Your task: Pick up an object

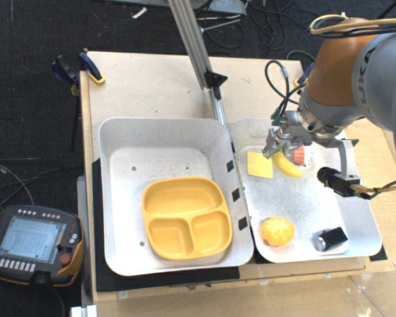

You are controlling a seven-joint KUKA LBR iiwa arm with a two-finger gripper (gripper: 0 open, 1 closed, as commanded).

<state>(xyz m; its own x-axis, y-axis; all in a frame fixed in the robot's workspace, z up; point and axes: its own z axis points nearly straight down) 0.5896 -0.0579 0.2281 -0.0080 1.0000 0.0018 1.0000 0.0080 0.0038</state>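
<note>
Gripper (282,149) low in right bin (356,233), over banana (290,168); finger spread unclear.
Near to far: black can (330,239), orange (277,232), yellow tray (186,217) in left bin (119,177), yellow card (260,165), banana.

in the right bin (356,226), open floor lies at centre; the yellow card (260,165) and banana (289,166) crowd eleven o'clock, the orange (277,232) seven, the black cylinder (330,239) five.
</note>
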